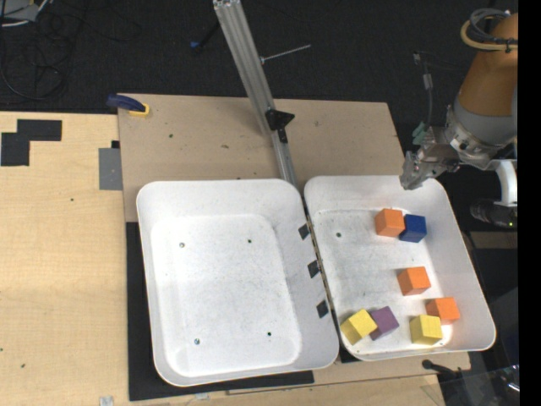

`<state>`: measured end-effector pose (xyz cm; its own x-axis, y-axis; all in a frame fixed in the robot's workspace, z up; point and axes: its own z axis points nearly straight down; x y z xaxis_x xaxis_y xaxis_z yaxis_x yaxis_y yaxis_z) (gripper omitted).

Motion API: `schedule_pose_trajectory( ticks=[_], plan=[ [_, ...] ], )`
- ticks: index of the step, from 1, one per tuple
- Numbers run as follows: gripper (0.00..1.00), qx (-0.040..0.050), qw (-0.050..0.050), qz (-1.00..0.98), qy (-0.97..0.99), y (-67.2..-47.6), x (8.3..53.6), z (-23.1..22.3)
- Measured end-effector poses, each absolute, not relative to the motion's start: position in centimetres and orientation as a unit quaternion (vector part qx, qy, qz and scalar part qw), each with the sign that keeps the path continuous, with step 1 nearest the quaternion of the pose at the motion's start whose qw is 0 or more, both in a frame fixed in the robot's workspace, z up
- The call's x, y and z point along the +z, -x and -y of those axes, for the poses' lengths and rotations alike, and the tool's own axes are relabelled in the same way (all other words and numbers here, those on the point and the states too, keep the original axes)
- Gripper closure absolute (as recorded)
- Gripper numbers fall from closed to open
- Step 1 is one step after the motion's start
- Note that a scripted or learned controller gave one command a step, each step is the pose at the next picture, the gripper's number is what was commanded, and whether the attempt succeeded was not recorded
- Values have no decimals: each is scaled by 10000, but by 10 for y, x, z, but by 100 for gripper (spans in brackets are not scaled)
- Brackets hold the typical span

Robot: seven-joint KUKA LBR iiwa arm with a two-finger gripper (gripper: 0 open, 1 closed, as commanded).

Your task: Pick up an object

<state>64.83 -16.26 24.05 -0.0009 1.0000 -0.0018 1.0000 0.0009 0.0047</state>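
Nearest the lens, along the right bin's [461, 227] front edge, sit a yellow block [358, 325] touching a purple block [385, 320], then another yellow block [426, 329] with an orange block [445, 309] at its 1 o'clock. Farther back lie a lone orange block [413, 280] and an orange block [390, 222] touching a blue block [413, 228]. At 12 o'clock of that pair, the gripper [413, 172] hovers over the bin's back rim; whether it is apart or together I cannot tell. At 9 o'clock lies the left bin [169, 201] on the tabletop [203, 134].
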Motion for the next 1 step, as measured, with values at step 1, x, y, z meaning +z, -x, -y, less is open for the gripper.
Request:
schedule_pose_trajectory(
  ticks=[1],
  plan=[
    [100,11,17,-7078,-7064,-649,285,163]
  ],
)
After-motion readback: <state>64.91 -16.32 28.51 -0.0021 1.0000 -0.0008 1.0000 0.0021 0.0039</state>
